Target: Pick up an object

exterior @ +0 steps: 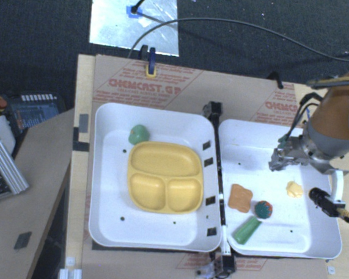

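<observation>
My gripper [281, 159] hung over the upper part of the right-hand shallow white bin [248, 137], above bare floor; whether it was open or closed I could not tell. It held nothing that showed. The pickable things lay lower in that bin, apart enough to single one out: a pale yellow lump [294, 189] nearest me, a flat orange piece [240, 198], a small green-and-red ball [263, 209] and a green cylinder [246, 229]. The left bin [108, 160] carried a yellow divided plastic tray [164, 177] and a small green object [139, 134].
</observation>
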You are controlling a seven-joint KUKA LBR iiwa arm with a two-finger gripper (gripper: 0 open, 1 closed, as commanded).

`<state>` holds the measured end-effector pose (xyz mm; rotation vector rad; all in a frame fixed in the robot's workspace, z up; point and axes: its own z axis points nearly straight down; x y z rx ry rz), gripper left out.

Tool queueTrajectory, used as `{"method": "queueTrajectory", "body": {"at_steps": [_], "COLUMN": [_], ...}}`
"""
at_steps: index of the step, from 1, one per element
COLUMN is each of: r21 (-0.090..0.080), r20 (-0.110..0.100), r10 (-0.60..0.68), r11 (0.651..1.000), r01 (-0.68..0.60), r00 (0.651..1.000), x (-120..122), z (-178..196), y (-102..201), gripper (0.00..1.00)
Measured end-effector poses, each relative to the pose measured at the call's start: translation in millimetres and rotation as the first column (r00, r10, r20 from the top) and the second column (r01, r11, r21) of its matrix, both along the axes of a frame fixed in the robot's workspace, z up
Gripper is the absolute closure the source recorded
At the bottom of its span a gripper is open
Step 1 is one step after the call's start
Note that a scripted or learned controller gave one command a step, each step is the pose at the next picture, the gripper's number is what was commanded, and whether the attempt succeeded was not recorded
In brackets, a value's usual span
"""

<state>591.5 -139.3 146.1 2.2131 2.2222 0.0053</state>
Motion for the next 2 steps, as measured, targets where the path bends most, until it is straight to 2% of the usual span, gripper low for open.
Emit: {"method": "queueTrajectory", "body": {"at_steps": [1, 2], "r21": [0.0, 0.001], "r20": [-0.002, -0.003], "r10": [0.0, 0.001], "r11": [1.0, 1.0], "r01": [0.0, -0.001], "r00": [1.0, 1.0], "x": [6.6, 7.7], "z": [61.5, 80.6], "y": [-1.2, -1.3], "gripper": [1.0, 1.0]}}
